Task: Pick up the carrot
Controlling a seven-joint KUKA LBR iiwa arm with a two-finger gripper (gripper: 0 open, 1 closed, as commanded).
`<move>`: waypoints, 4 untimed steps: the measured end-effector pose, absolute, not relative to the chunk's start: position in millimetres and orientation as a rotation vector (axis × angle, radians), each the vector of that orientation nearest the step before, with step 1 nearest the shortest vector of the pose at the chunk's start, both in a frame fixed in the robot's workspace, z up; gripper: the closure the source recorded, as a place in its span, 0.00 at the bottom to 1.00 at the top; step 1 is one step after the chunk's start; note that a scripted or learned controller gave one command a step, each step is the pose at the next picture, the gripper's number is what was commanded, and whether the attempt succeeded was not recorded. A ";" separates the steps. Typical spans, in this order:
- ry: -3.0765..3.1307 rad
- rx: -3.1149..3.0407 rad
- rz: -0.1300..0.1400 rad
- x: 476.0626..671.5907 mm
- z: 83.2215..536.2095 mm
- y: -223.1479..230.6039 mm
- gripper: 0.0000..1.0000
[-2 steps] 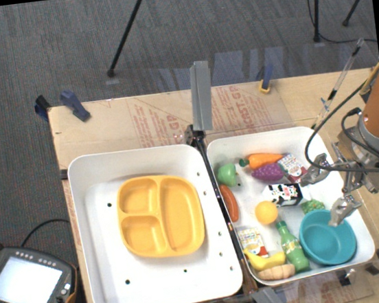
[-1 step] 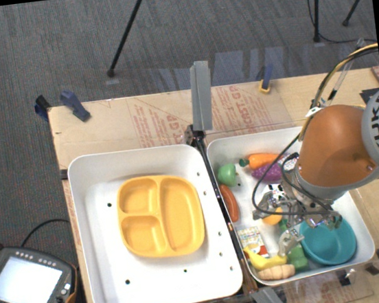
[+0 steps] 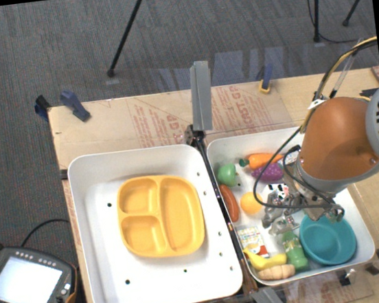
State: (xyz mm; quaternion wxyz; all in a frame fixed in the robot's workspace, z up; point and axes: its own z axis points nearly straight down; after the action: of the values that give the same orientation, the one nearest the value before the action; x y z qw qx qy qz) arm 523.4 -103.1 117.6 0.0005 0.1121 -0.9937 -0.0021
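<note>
While two bins (image 3: 84,196) sit abreast, one carrot (image 3: 260,159) shows

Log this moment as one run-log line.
task: pick up carrot | tool: low in right bin, beside teal bowl | carrot: at bin's far side, not grasped | yellow tray: left bin

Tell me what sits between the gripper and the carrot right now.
The gripper hangs low over the middle of the right bin. The carrot lies near the bin's far wall. Between them sit the purple grapes, touching the carrot's near side, and the orange fruit slightly to the left. From straight above, the carrot looks uncovered.
</note>
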 end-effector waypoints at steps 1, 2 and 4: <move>-3.143 0.279 0.007 540.0 238.5 -140.7 1.00; -3.117 0.388 -0.005 597.1 209.9 -137.3 1.00; -3.154 -0.050 0.006 597.2 211.3 -159.5 1.00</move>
State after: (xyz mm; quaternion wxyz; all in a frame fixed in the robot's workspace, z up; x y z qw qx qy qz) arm 597.2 -159.5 211.3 -0.0066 -0.0160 -0.9998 0.0020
